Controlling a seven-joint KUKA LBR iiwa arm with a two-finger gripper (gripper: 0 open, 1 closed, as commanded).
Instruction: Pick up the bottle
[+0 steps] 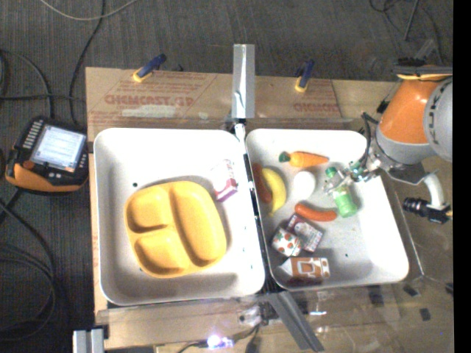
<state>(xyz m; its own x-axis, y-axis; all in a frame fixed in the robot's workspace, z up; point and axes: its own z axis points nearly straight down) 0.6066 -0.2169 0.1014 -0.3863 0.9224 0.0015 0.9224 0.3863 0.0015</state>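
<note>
Camera view, left to right from my remote seat: at the far left, off the surface, I see a black and orange handheld pendant (45, 155) with a lit screen; I can't read what it shows. The brown cardboard sheet (176, 94) under the bins carries faded red print that looks like "CHEMCAST", though I'm not sure of it, and two blue-and-yellow clamps (148, 68) pin its far edge. The left white bin (110, 219) holds a yellow three-compartment plastic tray (175, 227), with a small pink and white carton (225, 183) just beside the tray's far right corner; its lettering is too small for me. In the right white bin (383, 248) I see a yellow banana (274, 186), an orange carrot with a green top (305, 157), a white egg-shaped object (302, 183), a red-orange sausage-like piece (316, 212), a dark patterned packet (297, 237) and a small orange and white box (309, 268), labels unreadable. The small green plastic bottle (343, 199) lies tilted near the bin's middle right, beside the sausage piece. The pincer (356, 171) sits right above the bottle's upper end; I cannot tell how it is set or whether it grips anything.
</note>
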